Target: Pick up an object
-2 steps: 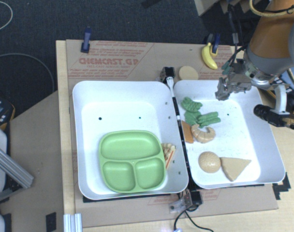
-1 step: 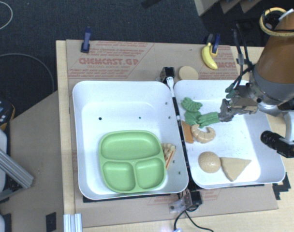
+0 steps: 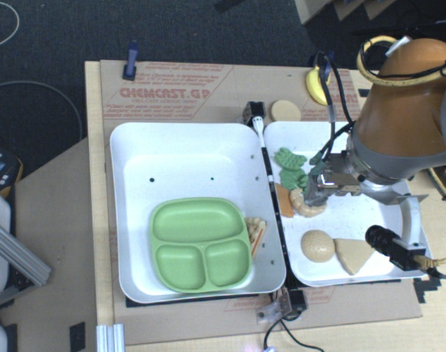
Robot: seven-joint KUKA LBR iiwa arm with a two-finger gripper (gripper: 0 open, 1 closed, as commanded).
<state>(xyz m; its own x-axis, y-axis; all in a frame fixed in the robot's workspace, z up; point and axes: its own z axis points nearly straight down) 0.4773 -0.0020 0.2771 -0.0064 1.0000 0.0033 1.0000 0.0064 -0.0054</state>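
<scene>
While my arm reaches in from the right across the right bin (image 3: 399,270), my claw (image 3: 316,193) hangs low over that bin's left part, and my own wrist hides whether it is wide, narrow or holding anything; I cannot tell.

Directly under and just left of the claw lies a pale, lumpy piece (image 3: 308,205), rounded and bread-like, touching or nearly touching an orange wedge (image 3: 284,200) that sits against the bin's left wall. I judge this pale piece to be my likeliest target, since it lies almost beneath me. Its long axis I cannot read, as the wrist covers part of it.

Just beyond, toward the far wall, lies a green leafy thing (image 3: 290,167), crinkled and soft-looking. Nearer the camera rest a smooth tan ball (image 3: 317,246) and, just beside it to the right, a beige wedge (image 3: 353,254) with flat faces and a matte surface. Both lie near me but apart from the claw.

The left bin (image 3: 135,167) bears a glossy green divided tray (image 3: 201,242) with three compartments, and a small tan piece (image 3: 255,231) touches its right edge, well apart from my claw.
</scene>
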